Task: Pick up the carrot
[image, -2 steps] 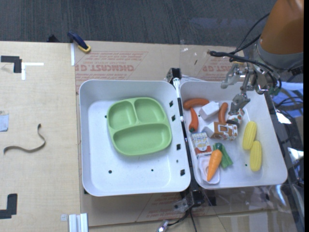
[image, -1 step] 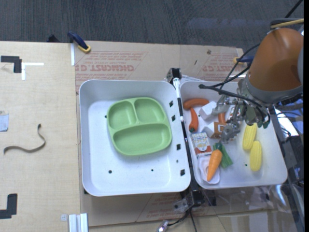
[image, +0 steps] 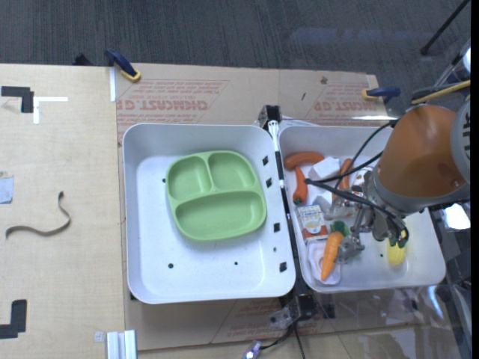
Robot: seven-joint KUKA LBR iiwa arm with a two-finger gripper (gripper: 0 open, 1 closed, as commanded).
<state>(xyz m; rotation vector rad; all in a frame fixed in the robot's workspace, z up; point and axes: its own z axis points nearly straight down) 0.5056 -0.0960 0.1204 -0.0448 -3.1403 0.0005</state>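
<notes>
Nearest to us, along the front edge of the worktop [image: 60, 290], we see the front rims of the two white bins and a tangle of cable and clamp hardware [image: 288, 320] below the seam between them.

In the right bin [image: 426, 275] the carrot [image: 329, 254] lies near the front left corner, orange with a green top, pointing toward the front rim and resting partly on a small white packet [image: 323, 269]. The end effector [image: 352, 239] hangs just beside the carrot's green end, on its right; we cannot tell whether it is wide or narrow, since the metal parts there blur together, and we do not see the carrot gripped. Crowding the carrot are a printed white packet [image: 310, 217] just behind it, a red-orange sausage-shaped item [image: 302, 159] at the back of the bin, another orange piece [image: 300, 185] below that, and a yellow item [image: 396, 253] to the right. Black cables [image: 352, 172] loop across the bin above these things, and the arm's orange band [image: 418, 152] covers much of the bin's right side.

The left bin [image: 150, 260] holds a green divided plate [image: 216, 194] with three compartments, set a little toward the back.

On the bare worktop to the left lie a curled dark strip [image: 46, 223] and black tape marks [image: 19, 96]. Blue and yellow clamps [image: 123, 64] pin the cardboard sheet [image: 172, 99] behind the bins.
</notes>
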